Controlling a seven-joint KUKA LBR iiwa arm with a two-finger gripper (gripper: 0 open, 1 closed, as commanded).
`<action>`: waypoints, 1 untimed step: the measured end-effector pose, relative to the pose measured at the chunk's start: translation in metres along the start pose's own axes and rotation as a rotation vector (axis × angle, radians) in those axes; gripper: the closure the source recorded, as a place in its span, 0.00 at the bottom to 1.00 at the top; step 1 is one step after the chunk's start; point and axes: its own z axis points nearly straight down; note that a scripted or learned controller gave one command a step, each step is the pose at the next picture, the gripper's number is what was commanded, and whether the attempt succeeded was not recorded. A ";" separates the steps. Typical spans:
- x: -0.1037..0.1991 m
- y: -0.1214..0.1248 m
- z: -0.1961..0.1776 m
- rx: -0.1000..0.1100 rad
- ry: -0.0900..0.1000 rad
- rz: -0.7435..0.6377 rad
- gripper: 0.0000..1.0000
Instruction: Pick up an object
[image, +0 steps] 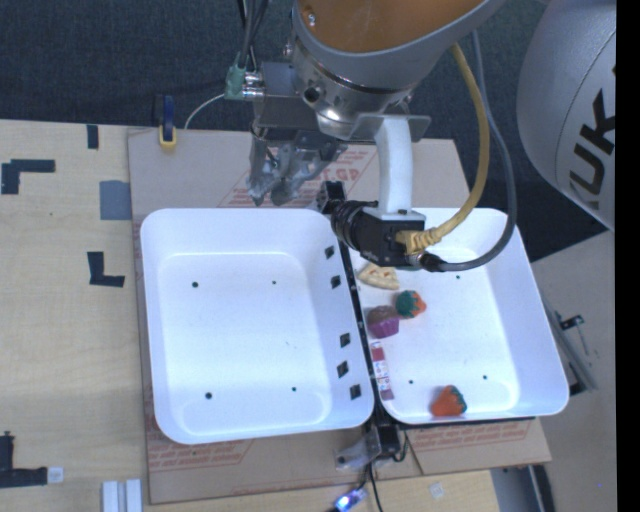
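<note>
The jaws (283, 180) hang over the far rim of the left bin (160, 300), just beyond its far right corner, and whether they are parted or closed cannot be told from this slant, nor is anything seen between them. Just right of them, a white bracket carries a black unit with a tan hose above the far left corner of the right bin (520, 290). All the candidates for picking lie in that right bin, close to the divider between the two bins: a pale cream piece (379, 275) lies nearest the black unit, a green and orange toy (409, 303) just near of it, a purple lump (382, 322) touching or nearly touching the green one, a slim red and white stick (380, 366) lying along the divider wall, and an orange and red toy (449, 401) well apart toward the near edge. These look like small toy foods, probably light and somewhat smooth, so slipping is a likelier trouble than weight. The orange and red toy seems the easiest choice, since it stands alone with free room on every side; the jaws could likely close across its middle. The stick against the wall would be awkward to take, and the purple and green pair crowd each other. The bins rest on a brown board on the surface (60, 330).
</note>
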 end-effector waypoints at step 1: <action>0.000 0.009 0.000 -0.002 0.000 0.001 1.00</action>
